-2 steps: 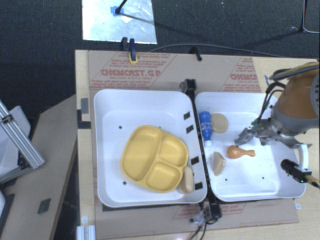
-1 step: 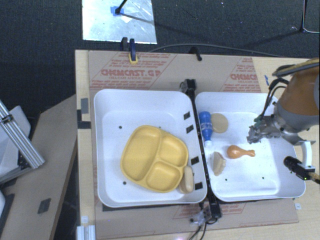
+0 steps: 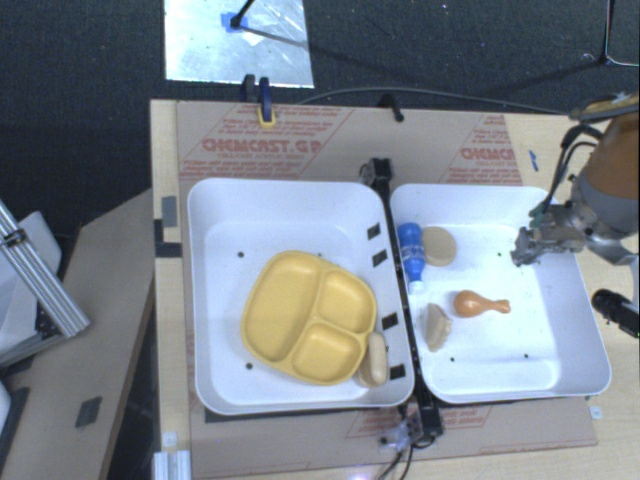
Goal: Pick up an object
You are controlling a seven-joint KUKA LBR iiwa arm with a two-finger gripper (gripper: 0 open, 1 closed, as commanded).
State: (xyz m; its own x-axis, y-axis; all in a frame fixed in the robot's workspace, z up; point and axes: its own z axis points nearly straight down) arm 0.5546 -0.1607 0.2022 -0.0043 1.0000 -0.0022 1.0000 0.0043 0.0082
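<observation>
The dark pincer (image 3: 528, 245) is hovering over the right white bin (image 3: 575, 363), grasping nothing; its opening cannot be told. The orange plastic drumstick (image 3: 481, 304) is lying just below-left of it.

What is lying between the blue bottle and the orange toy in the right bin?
Mostly bare white bin floor in the camera view. A tan round piece sits beside the blue bottle, above the line to the orange toy.
</observation>
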